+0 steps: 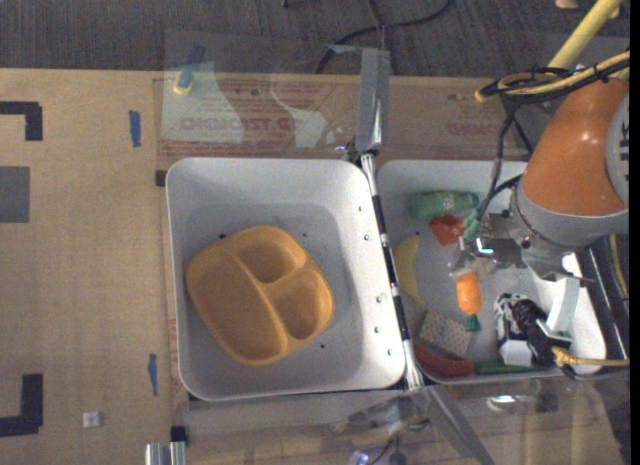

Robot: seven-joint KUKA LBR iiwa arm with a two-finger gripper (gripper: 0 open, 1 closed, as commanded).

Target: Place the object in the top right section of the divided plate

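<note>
We see the tabletop (80,253) carrying two white bins side by side. The left bin (200,193) holds the orange divided plate (258,293), lying tilted near its middle, its three sections bare. The arm (575,168), grey with an orange band, reaches in over the right bin (590,338). Its gripper (478,253) hangs low over the cluttered toys there, just above an orange carrot-like piece (468,293); we cannot tell whether the jaws are apart or together. Around it lie a green piece (445,201), a red-orange piece (447,229), a yellow banana (405,268) by the bin's left wall, a speckled square piece (443,333) and a dark red piece (443,361).
</note>
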